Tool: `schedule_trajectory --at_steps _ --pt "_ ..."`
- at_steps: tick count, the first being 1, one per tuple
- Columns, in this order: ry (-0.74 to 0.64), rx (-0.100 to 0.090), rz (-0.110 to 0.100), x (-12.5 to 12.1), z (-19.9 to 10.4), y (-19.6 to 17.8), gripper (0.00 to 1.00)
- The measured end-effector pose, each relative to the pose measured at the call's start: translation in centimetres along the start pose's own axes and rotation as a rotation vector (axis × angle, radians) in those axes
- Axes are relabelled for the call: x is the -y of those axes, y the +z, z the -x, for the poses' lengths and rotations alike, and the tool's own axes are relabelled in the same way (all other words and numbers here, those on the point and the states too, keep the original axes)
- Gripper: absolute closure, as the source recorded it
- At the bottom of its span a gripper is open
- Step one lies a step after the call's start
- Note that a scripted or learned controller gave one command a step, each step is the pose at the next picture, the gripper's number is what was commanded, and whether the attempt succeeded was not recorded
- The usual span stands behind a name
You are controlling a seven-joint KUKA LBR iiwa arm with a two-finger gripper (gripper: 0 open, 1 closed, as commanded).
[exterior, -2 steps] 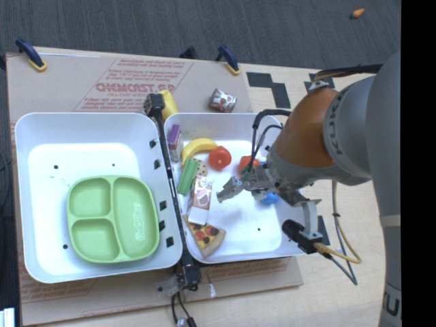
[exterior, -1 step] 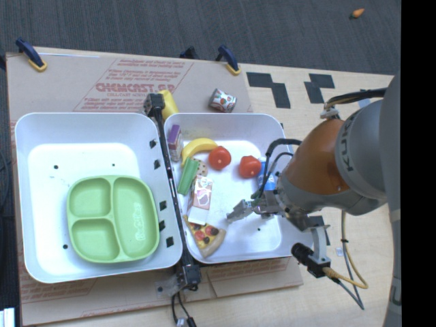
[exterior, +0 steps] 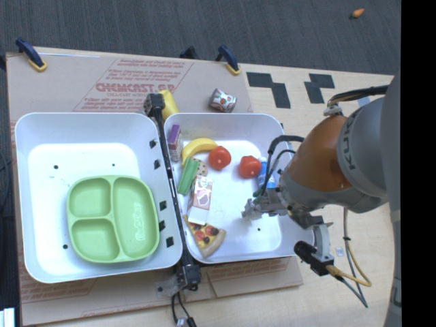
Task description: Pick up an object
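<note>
two white bins sat side by side on the bench, and their contents were sorted unevenly. the left bin held a green divided plate, lying flat near its front half. the right bin held the loose items, crowded toward its left wall: a banana, a tomato, a red pepper, a green stick-shaped piece, a small pink carton and a pizza slice. this crowding left the right half of that bin floor bare.

the arm reached in from the right, and the gripper was low over that bare floor, just right of the carton and below the pepper. its fingers were too small and dark against the wrist hardware to resolve; whether they were spread or pressed together could not be told. nothing was visibly pinched between them.

judgement: the pickup was not yet achieved, since every item lay on the bin floor. the pepper and the carton were the nearest candidates. the pepper stood apart from its neighbours, so it probably offered the cleaner grasp. the carton lay flat beside the stick and probably offered little edge.

a small patterned cup lay on the bench behind the bins.
</note>
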State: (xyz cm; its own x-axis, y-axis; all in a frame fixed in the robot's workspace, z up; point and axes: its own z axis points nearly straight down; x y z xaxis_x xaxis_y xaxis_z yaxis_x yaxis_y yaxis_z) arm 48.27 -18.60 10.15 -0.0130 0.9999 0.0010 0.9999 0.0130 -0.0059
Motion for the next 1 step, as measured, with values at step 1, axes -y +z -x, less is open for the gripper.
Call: schedule_trajectory --at_steps 1 --pt "0.006 0.002 0.01 -7.93 -4.9 -20.64 1.0"
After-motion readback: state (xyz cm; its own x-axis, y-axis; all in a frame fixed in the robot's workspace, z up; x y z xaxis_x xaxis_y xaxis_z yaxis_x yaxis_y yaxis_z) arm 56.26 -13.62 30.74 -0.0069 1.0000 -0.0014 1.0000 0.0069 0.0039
